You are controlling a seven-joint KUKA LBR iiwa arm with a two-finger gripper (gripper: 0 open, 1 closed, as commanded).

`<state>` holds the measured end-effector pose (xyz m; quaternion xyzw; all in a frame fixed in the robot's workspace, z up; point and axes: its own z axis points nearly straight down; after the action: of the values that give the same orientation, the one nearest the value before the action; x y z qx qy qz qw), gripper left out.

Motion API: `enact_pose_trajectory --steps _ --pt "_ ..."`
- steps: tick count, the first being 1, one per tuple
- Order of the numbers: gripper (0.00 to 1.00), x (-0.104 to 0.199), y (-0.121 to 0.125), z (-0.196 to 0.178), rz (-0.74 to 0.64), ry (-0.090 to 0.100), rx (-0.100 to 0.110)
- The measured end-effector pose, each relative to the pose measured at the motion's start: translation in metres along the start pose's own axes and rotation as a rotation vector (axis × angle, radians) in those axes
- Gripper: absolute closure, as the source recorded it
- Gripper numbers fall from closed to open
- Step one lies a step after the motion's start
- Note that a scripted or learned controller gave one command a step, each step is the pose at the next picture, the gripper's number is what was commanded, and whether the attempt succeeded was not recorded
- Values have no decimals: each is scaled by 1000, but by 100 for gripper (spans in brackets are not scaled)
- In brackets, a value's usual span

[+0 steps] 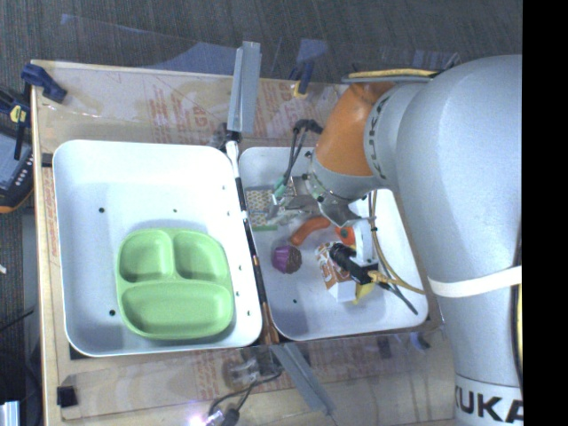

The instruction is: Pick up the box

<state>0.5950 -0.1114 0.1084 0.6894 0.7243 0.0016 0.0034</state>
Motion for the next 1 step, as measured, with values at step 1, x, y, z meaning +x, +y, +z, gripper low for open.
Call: enact_pose_trajectory --steps 1 --pt "0 1 0 1 -1 1 1"
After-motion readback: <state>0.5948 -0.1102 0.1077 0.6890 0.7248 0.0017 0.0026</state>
